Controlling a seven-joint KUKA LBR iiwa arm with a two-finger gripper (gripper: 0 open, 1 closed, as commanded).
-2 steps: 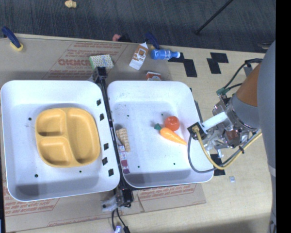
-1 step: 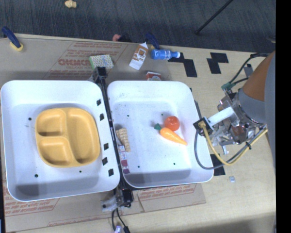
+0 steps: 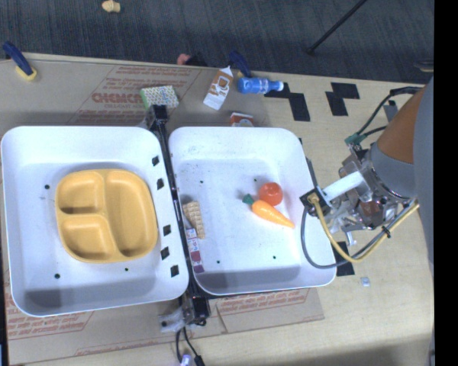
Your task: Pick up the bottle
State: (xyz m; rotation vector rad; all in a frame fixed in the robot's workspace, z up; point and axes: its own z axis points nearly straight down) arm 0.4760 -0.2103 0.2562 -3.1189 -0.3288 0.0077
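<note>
Below, two shallow white bins sit side by side on the surface (image 3: 382, 311). Left bin (image 3: 23, 204): a yellow divided tray (image 3: 107, 213) with three compartments, lying flat near the middle. Right bin (image 3: 237, 265): a toy carrot (image 3: 272, 213) with a red tomato (image 3: 270, 193) touching its upper side, and a small tan waffle-like piece (image 3: 192, 217) beside the left wall.

The bottle (image 3: 258, 86), blue with a pale cap end, lies on its side on the surface behind the right bin, outside both bins. Near it lie a small white and orange carton (image 3: 218, 88), a green patterned sponge-like block (image 3: 159, 95) and a small orange-topped item (image 3: 241, 119) just at the right bin's rear rim.

My end effector (image 3: 351, 223) hangs outside the right bin's right wall, well apart from the bottle, amid black and yellow cables (image 3: 320, 242). Its parts are tangled with the cabling from this angle, so I cannot tell whether it is released or clenched; nothing is visibly grasped.

Red printing runs along the cardboard sheet (image 3: 99, 94) under the bins, too blurred to read. The carton's label is likewise illegible.
</note>
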